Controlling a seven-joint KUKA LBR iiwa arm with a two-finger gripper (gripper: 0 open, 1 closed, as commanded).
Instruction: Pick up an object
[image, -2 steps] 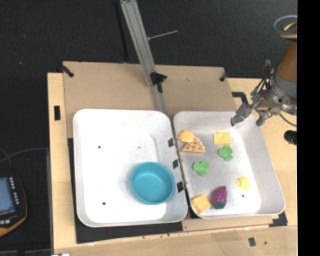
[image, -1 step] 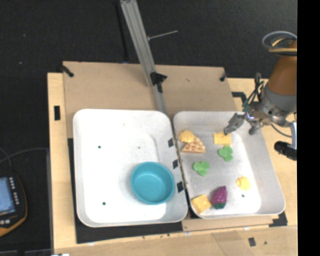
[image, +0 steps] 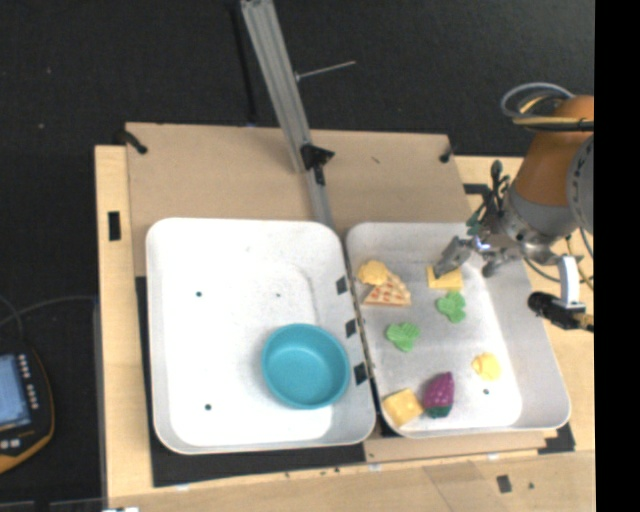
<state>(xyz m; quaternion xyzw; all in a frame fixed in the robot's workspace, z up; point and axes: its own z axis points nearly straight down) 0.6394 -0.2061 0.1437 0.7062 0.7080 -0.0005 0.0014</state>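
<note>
The right bin holds several small toys. A yellow block lies near its far side, with a green piece just in front of it. Further left are a yellow lump, a pizza slice and a second green piece. Near the front lie a small yellow toy, purple grapes and another yellow block. My gripper hangs over the bin's far right part, just above and right of the first yellow block. It is open, with nothing between its fingers.
A blue bowl sits in the left bin, near the front right. A grey metal pole slants up from between the bins at the back. Cables and the arm's orange band stand at the right edge.
</note>
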